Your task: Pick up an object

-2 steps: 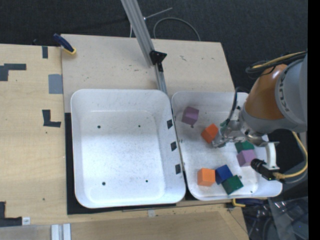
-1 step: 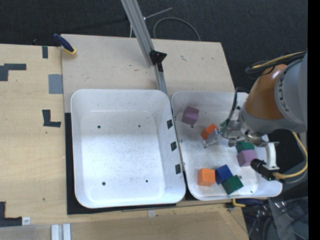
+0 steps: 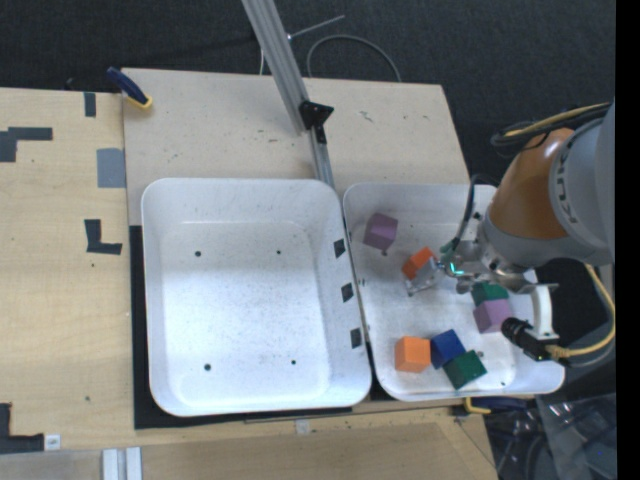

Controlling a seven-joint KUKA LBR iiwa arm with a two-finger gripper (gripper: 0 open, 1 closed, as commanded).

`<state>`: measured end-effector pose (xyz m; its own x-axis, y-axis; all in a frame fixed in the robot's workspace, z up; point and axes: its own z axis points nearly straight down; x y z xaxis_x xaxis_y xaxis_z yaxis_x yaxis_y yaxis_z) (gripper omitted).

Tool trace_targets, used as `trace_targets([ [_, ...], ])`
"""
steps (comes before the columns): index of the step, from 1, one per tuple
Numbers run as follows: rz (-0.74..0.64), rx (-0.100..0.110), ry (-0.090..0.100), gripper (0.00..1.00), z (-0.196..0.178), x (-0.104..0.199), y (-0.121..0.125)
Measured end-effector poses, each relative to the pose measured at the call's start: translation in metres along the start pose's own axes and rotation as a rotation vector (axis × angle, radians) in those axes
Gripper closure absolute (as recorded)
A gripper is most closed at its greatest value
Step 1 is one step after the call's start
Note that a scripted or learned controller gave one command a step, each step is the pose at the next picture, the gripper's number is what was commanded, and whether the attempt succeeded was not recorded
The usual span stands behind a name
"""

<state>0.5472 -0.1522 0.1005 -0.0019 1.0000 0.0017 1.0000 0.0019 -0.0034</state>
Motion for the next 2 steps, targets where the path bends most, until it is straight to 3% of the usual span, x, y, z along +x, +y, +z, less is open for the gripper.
trace_targets([
  [2,0.0,0.0,0.0,0.0,0.0,0.0,0.0],
])
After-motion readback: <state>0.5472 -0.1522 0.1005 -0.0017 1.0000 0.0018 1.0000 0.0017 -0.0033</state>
